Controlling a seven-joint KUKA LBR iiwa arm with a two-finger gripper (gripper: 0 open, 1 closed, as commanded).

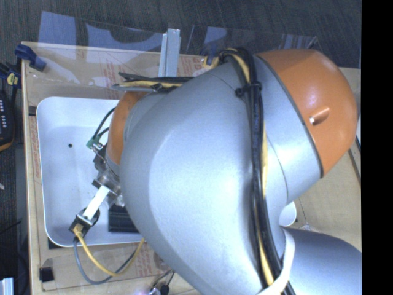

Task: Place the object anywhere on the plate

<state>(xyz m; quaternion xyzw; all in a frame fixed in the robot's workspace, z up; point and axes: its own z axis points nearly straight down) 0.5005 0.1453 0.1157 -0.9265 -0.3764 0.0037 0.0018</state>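
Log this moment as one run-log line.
arm: low over left bin, blocking most of view | gripper: fingers hidden | dark object: on bin floor by wrist | plate: not confirmed

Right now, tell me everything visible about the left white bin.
The left white bin is a shallow, smooth, plastic-looking tray with rounded corners, sitting flat on the wooden bench. The grey arm covers its right part. A small dark speck lies on its floor, and a yellow cable crosses its near rim.
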